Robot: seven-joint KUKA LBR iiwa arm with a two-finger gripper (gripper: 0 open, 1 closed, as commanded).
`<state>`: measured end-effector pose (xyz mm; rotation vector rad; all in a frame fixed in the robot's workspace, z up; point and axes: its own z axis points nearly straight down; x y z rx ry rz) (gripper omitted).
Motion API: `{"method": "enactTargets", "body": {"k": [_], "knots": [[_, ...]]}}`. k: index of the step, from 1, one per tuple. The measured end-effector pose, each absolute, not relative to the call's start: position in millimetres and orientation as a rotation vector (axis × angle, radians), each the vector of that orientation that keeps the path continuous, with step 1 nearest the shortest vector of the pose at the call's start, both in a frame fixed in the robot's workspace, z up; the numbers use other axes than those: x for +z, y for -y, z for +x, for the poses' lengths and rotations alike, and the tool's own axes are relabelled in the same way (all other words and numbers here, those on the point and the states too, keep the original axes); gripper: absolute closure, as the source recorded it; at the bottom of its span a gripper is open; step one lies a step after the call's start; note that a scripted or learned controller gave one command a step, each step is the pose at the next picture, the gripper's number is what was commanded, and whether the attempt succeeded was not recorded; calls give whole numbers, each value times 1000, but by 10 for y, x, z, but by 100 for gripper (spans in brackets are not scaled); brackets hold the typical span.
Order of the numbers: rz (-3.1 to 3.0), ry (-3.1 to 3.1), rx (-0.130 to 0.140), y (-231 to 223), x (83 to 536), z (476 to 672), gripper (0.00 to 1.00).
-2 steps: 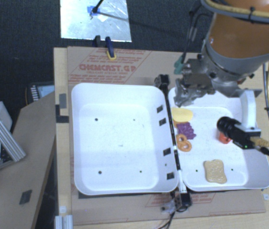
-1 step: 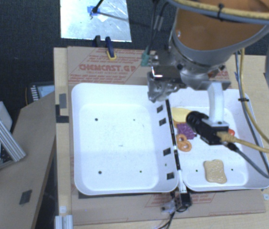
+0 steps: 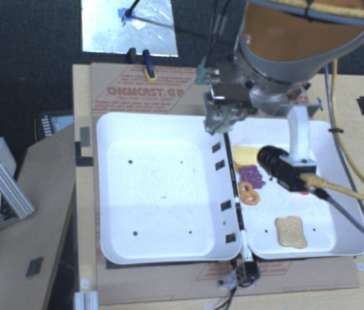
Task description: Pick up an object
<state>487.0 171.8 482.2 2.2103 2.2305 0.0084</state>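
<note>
The arm hangs over the right bin (image 3: 346, 234), and its gripper (image 3: 219, 123) sits near the far end of the divider between the two bins; whether it is spread or closed, I cannot tell from this angle. Just below and right of it lies a yellow piece (image 3: 244, 154), then a purple grape cluster (image 3: 252, 175) and a small pretzel (image 3: 248, 194). Further toward the near edge rests a slice of toast (image 3: 291, 232), well apart from the gripper. The left bin (image 3: 156, 192) lies to its left.
</note>
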Motion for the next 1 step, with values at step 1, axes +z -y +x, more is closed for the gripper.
{"method": "enactTargets", "body": {"k": [1], "knots": [[2210, -2232, 7, -1719, 4816, 4869, 0]]}}
